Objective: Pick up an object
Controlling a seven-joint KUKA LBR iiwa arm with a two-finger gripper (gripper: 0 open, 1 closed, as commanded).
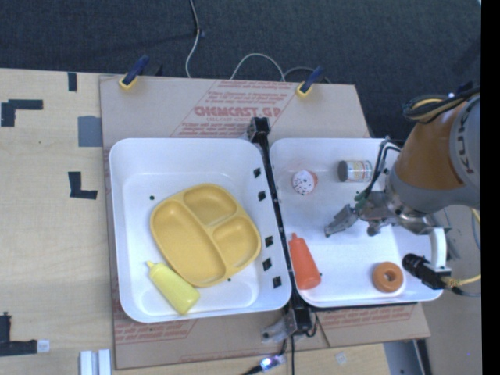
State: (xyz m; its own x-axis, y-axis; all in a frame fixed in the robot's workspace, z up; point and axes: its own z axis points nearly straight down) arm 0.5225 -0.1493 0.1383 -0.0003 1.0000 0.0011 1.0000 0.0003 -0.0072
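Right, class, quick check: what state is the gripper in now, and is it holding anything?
Gripper: over the right bin, nothing visibly held; whether it is open or closed cannot be told.

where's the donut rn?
The donut lies in the right bin, near its front right corner, right of the orange bottle and below the gripper.

Two smooth white plastic bins (125, 209) with a slight sheen, matt brown cardboard sheet (234, 108) printed in red beneath them, glossy yellow plastic divided plate (205, 233), smooth yellow plastic bottle (173, 286), shiny orange plastic bottle (303, 261), pale wood-grain bench (47, 233), dark rough carpet (312, 22)
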